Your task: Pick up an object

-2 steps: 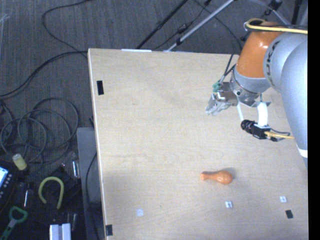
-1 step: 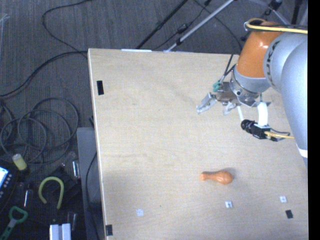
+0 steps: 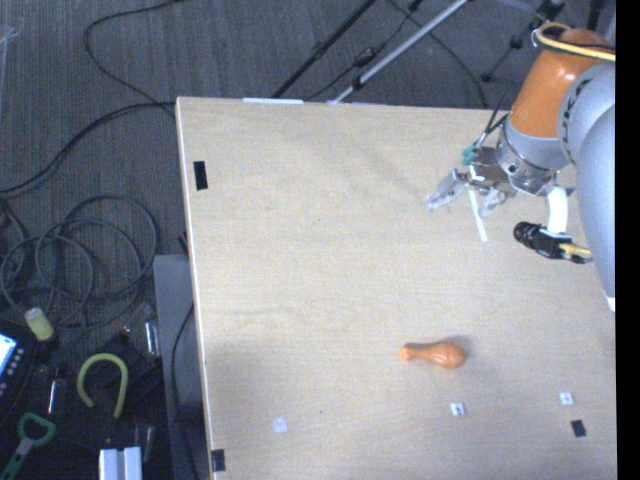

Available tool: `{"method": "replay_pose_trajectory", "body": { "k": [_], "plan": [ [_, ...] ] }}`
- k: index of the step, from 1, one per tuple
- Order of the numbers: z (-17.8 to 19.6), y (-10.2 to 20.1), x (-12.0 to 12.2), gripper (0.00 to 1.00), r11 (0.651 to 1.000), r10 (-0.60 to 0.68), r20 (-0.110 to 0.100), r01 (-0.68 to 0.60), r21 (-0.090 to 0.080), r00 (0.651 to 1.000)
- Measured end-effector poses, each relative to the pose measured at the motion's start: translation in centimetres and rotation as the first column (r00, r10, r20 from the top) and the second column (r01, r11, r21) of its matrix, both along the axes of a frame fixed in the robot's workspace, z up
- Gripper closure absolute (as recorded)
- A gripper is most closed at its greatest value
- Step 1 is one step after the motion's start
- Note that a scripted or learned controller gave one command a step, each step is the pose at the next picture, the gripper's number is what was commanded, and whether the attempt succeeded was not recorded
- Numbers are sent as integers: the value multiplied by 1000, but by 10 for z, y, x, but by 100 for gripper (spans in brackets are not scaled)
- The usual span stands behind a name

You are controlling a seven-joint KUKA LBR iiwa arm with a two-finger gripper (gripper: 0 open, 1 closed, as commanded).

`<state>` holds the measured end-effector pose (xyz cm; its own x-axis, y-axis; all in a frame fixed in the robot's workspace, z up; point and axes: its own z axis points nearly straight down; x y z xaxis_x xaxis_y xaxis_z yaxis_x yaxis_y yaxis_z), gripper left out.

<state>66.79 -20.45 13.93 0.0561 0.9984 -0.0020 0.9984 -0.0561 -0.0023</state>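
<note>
Bare tabletop lay open all around the orange object; nothing stood near it.

That's a smooth grey arm coming in, with a glossy orange band wrapping it just above the wrist. Below sits a grey metal collar, then the end effector, pale and spindly with thin whitish fingers, a small teal fitting and a black cylinder alongside.

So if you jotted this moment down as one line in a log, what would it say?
hand: open, holding nothing, above bench top | orange object: lying on bench, nearer the camera than the hand, apart from it | pick-up: not yet done
</note>
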Motion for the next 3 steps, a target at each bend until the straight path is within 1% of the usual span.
{"method": "replay_pose_trajectory", "body": {
  "k": [1, 2, 3],
  "plan": [
    [4, -15, 1, 0, 989, 145, 1, -145, -2, 989],
    [-55, -18, 1, 0, 903, 429, 1, -429, 0, 903],
    [-45, -17, 2, 100, 903, 429, 2, -429, -2, 903]
  ]
}}
